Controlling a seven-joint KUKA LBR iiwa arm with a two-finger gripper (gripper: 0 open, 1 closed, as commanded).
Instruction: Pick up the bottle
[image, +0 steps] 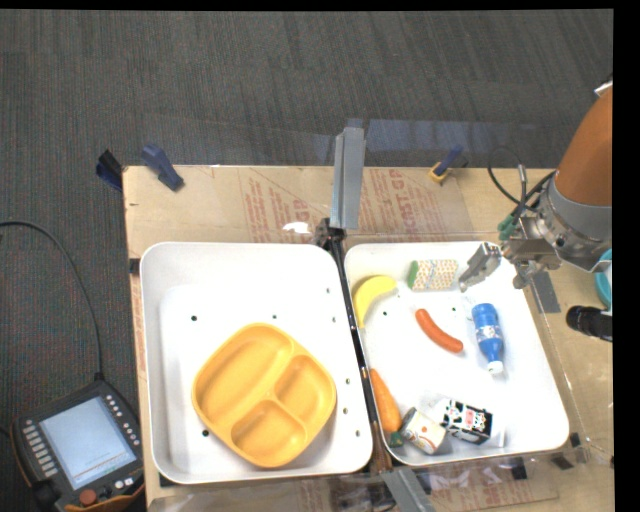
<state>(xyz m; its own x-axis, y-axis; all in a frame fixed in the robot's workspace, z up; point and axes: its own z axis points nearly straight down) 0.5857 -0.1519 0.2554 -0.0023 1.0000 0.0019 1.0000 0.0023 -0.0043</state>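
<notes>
Bottle (487, 337) lies flat just right of the sausage (440, 331) in the right bin (556, 400), prob. light, stiff, slick plastic, best pinched across its mid-body w/ gripper (505, 262), fingers spread wide & empty, hovering just above it.

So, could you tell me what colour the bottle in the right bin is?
The bottle is blue with a white cap, seen in the camera view.
</notes>
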